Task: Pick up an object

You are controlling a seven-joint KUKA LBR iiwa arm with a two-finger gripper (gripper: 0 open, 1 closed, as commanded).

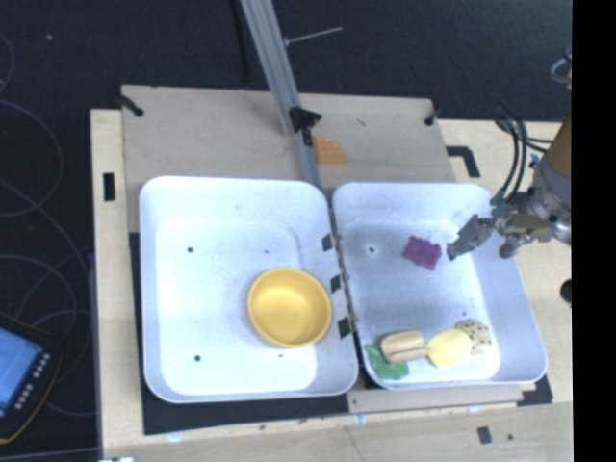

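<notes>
Dark floor with loose cables surrounds the pale wooden bench [221, 128], which carries two shallow white bins side by side. A round yellow plastic bowl [289, 306] sits in the left white bin [173, 258]. In the right white bin [500, 296] lie a small purple block [422, 251] near the middle of the far half, and along the near wall a tan wooden cylinder [401, 345], a yellow lemon-shaped toy [448, 349], a speckled cream ball [474, 332] and a bit of green [383, 362] tucked beside the cylinder.

My gripper [486, 239] hangs over the right bin's far right corner, its two dark fingers spread apart with nothing between them. I judge the purple block to be my nearest candidate: it lies just beside my leading finger, toward the bin divider, at nearly the same depth in the view. So the coming move would be mainly a short shift leftward across the bin and a descent. The block looks squat rather than long, so I cannot read a clear axis to align to. The cluster at the near wall is well apart from me and crowded together.
</notes>
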